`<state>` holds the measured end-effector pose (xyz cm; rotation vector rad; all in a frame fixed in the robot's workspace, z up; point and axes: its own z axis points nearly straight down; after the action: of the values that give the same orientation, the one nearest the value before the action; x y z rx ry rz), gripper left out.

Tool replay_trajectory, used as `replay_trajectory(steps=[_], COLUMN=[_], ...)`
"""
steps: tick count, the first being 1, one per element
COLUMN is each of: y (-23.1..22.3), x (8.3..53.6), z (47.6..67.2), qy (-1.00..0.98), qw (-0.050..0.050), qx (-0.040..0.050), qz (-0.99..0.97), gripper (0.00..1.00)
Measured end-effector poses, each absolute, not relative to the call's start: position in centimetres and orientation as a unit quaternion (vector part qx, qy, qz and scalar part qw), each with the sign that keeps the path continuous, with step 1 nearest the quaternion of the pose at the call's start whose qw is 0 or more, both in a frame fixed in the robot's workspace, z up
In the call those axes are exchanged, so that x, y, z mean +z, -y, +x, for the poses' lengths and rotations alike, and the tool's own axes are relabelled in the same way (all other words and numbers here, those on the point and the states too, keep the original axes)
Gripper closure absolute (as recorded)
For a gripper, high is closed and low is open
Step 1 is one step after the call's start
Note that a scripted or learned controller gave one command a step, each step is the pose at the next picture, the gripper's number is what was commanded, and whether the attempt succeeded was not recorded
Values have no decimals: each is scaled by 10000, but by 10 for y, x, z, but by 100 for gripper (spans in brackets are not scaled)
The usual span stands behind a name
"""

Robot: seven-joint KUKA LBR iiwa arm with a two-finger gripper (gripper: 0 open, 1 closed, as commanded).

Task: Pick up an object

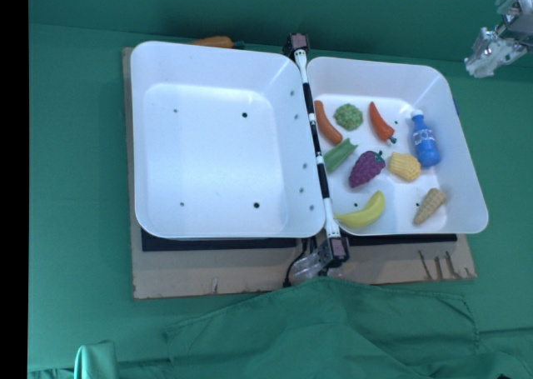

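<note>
A green cloth covered the surface (75,161), where two shallow white plastic bins sat side by side on a brown cardboard sheet (208,286). Your left bin (150,202) held nothing you could pick; every candidate lay in the right bin (466,202), presumably pooled there so one reach could serve them all. There you had a blue plastic bottle (425,141), a yellow toy banana (363,213), a purple bunch of toy grapes (366,168), a yellow corn cob (404,167), a tan cone-shaped piece (430,205), a green lumpy vegetable (348,116), a red chilli pepper (381,122), an orange-red sausage-shaped piece (327,122) and a green pod (339,154). Your pincer (491,51) hung well apart from them, beyond the right bin's far corner, carrying nothing; whether it was spread or pressed together could not be told. The pick had not begun.
</note>
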<state>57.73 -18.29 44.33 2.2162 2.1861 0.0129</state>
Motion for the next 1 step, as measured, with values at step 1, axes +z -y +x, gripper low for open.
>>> replay_trajectory(steps=[1], y=[184], x=[457], z=[578], qy=[-7010], qw=[177], qx=[52], qz=[7129], gripper=[100])
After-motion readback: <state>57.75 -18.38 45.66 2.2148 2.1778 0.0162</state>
